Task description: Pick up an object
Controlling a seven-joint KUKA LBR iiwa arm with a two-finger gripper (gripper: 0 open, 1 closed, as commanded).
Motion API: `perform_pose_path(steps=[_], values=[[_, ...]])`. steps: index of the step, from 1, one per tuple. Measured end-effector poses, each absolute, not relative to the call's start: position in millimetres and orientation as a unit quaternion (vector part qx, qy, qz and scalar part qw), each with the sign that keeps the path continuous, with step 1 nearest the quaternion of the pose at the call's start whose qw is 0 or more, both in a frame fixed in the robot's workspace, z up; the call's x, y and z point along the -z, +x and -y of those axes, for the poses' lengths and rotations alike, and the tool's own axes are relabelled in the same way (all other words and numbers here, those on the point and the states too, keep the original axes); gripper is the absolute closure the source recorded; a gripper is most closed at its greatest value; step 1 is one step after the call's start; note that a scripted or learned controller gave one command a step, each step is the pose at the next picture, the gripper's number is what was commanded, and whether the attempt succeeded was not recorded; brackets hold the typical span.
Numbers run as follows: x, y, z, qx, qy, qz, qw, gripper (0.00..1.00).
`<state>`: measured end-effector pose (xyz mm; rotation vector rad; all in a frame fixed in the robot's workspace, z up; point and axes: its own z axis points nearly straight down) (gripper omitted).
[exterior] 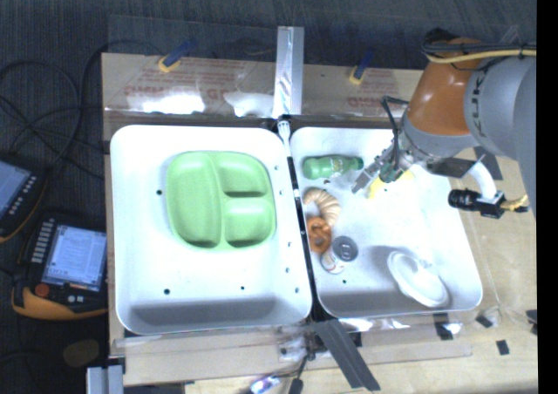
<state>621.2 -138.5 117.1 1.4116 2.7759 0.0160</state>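
My gripper [373, 178] hangs low in the back part of the right bin [453, 235], just right of a green bottle [331, 166] that lies on its side. A small yellow-green bit shows at the gripper's tip, and I cannot tell what it is. Along the bin's left wall lie a beige ridged toy [324, 202] and an orange piece [318, 230]. A small round silver thing [345, 250] rests in front of them. A white rounded object [417, 277] sits near the front right corner.
The left bin [139, 279] holds a green divided plate [221, 199]. The grey arm with its orange band [445, 100] comes in over the right bin's back right corner. A metal divider [289, 70] stands between the bins at the back.
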Motion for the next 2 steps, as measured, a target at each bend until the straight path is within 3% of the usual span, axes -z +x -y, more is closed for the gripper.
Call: perform_pose_path(steps=[1,2], values=[[-196.6,652.7,96.2,0.0017,0.619,-0.786,0.001,1.0],[-196.6,652.6,96.4,0.0019,0.619,-0.785,0.001,0.0]])
